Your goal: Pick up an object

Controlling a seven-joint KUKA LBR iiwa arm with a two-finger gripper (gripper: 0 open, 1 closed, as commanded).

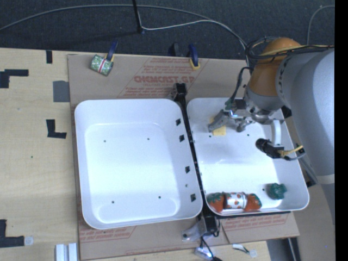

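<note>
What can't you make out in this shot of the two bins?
- Gripper: too small and blurred to tell whether it grips the yellow piece beneath it.
- Red and white object: label too small to read.
- Green item: shape too blurred to identify.
- Arm: cut off by the right edge.

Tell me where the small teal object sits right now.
The teal object lies in the right bin, near its front right corner, just right of the red and white object along the front wall.
</note>
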